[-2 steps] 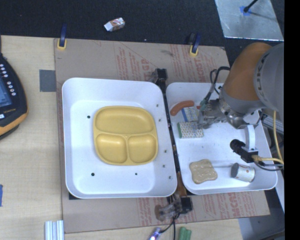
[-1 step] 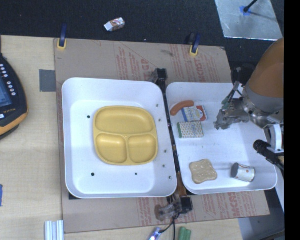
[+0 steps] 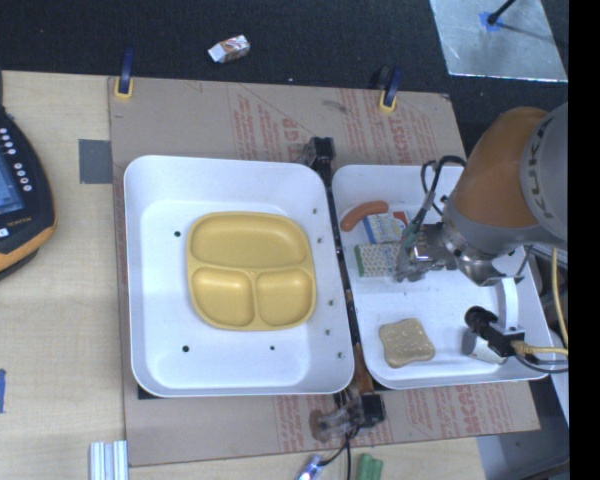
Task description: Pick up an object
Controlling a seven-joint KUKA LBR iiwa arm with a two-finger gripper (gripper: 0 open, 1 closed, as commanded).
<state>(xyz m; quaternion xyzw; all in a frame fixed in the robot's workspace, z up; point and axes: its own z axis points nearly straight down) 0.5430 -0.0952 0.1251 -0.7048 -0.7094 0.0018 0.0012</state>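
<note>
The right bin (image 3: pixel 375 184) holds an orange-red sausage-shaped toy (image 3: pixel 364 214) near its back left, a green and white packet (image 3: pixel 380 245) just below it, and a tan bread slice (image 3: pixel 407 342) near the front. My gripper (image 3: pixel 412 262) hangs low over the right bin, right beside the packet's right edge. Its fingertips are small and dark against the bin floor, and nothing shows clearly between them. The grey wrist and orange band (image 3: pixel 495 173) cover the bin's right part.
The left bin (image 3: pixel 150 268) holds a yellow three-compartment plate (image 3: pixel 250 268). A teach pendant (image 3: pixel 5 193) lies on the bench at far left. Clamps (image 3: pixel 322 151) sit between the bins at the back and front. A small wrapper (image 3: pixel 229 49) lies on the dark floor.
</note>
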